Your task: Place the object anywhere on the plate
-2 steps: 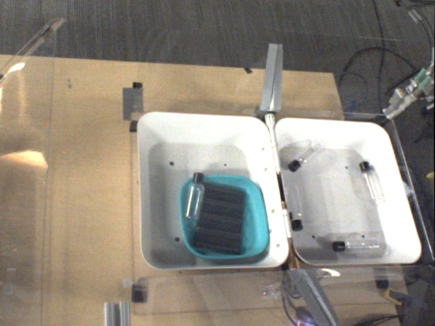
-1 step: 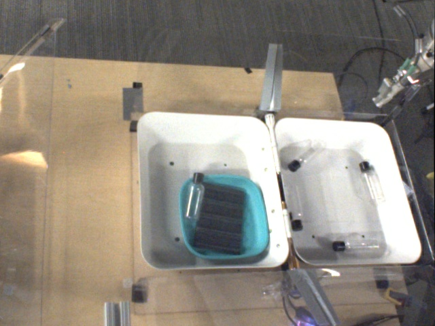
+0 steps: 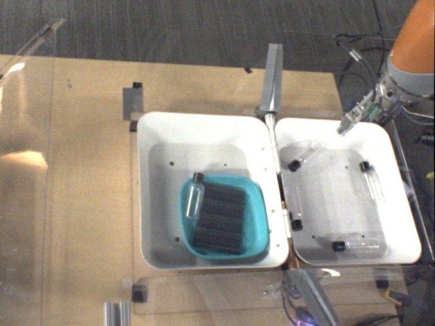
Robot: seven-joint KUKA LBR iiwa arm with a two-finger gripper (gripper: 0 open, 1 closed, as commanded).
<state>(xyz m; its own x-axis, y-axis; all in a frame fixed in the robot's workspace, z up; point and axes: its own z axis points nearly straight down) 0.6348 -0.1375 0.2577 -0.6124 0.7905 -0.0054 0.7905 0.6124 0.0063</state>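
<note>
A teal square plate (image 3: 259,206) sits in the left bin (image 3: 156,202), toward its near right. On the plate lies a black ribbed block (image 3: 219,217), and a clear vial with a black cap (image 3: 194,197) rests along the plate's left side. My gripper (image 3: 351,122) hangs over the far rim of the right bin (image 3: 401,243), near its far right corner, well away from the plate. I see nothing in the gripper.
The right bin holds clear black-capped vials: one at the far left (image 3: 300,157), one at the right (image 3: 371,180), one along the near wall (image 3: 355,245). A small black cap (image 3: 296,224) lies by its left wall. A grey post (image 3: 272,79) stands behind the bins' join.
</note>
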